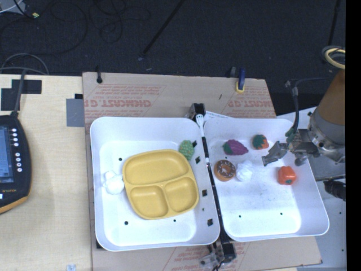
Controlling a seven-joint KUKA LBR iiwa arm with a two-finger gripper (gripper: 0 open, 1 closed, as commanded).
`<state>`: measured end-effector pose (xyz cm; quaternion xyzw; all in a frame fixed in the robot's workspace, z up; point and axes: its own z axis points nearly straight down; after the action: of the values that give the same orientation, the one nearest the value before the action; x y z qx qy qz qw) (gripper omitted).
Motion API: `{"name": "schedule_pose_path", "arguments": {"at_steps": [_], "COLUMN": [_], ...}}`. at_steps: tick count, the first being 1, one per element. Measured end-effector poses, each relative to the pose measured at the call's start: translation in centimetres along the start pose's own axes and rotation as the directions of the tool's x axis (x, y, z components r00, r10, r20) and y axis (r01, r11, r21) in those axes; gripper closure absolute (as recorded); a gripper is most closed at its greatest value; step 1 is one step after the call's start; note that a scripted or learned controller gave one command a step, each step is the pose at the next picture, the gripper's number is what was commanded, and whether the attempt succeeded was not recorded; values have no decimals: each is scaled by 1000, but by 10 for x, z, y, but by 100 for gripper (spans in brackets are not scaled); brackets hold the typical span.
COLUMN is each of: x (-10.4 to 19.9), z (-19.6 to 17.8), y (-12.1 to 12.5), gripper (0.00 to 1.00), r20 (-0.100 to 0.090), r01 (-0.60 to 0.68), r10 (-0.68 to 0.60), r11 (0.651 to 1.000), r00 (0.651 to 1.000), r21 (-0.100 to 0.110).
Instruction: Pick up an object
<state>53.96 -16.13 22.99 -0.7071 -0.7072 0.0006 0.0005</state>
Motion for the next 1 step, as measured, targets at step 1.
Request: {"name": "schedule_pose_path", "arguments": {"at_steps": [1], "x": [73], "z": [132], "y": [-14], "gripper": [0], "r20": [1], "r01": [-1], "r10": [1], "r11": [1000], "r00": [1000], "r21": [0]}}
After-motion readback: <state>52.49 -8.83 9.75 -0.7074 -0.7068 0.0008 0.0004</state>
